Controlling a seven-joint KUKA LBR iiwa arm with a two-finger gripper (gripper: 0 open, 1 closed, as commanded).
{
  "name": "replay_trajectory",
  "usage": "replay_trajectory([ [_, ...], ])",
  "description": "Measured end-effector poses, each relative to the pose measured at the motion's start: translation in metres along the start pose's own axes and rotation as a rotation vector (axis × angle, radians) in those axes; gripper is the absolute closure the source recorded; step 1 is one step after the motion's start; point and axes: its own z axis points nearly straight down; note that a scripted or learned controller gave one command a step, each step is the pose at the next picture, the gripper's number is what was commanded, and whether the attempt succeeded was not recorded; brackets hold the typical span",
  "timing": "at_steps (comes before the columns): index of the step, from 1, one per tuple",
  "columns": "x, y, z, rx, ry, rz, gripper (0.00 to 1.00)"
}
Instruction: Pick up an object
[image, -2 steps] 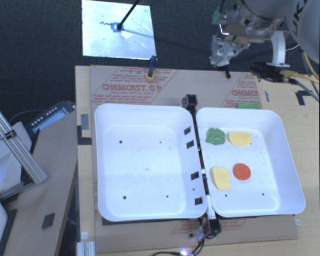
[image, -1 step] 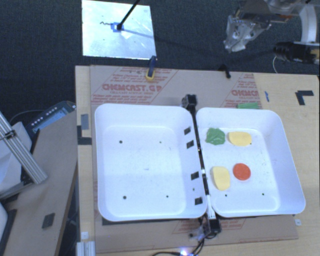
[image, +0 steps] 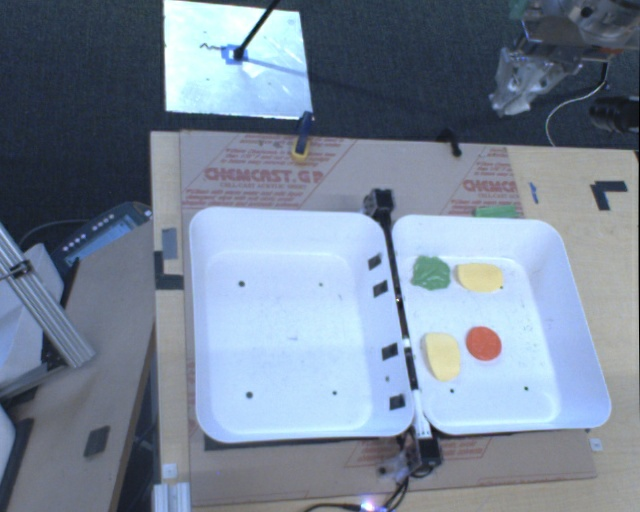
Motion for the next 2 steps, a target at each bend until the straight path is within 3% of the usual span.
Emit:
replay_trajectory([
  [1,0.001,-0.047,-0.050,-0.002,0.002,-0.005,1.00],
  [2,0.110,0.005,0.113,0.014,0.004,-0.016,1.00],
])
